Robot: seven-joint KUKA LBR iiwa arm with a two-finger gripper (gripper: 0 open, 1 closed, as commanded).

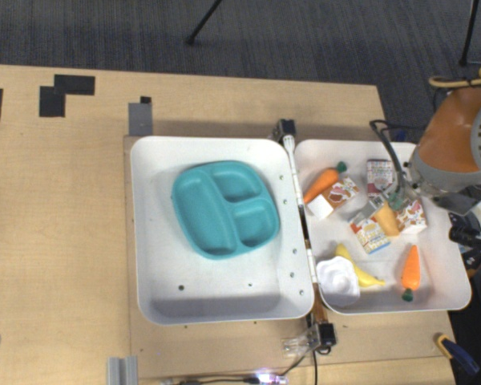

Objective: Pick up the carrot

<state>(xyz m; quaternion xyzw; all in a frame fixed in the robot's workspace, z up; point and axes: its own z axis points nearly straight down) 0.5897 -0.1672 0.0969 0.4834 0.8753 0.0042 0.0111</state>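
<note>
Two carrots lie in the right bin [462,289]. One carrot [321,185] rests near the bin's upper left, with its green top pointing to the upper right. The other carrot [410,269] lies near the lower right, green end down. My gripper [400,196] hangs over the middle of this bin, above a cluster of small packets and between the two carrots. It touches neither carrot. The grey arm with its orange band [455,135] reaches in from the right.
The left bin [148,239] holds a teal divided plate [224,207]. In the right bin are several printed snack packets [369,233], a white block [319,208], a yellow banana [361,271] and a white cup [337,278]. A metal divider [298,207] separates the bins.
</note>
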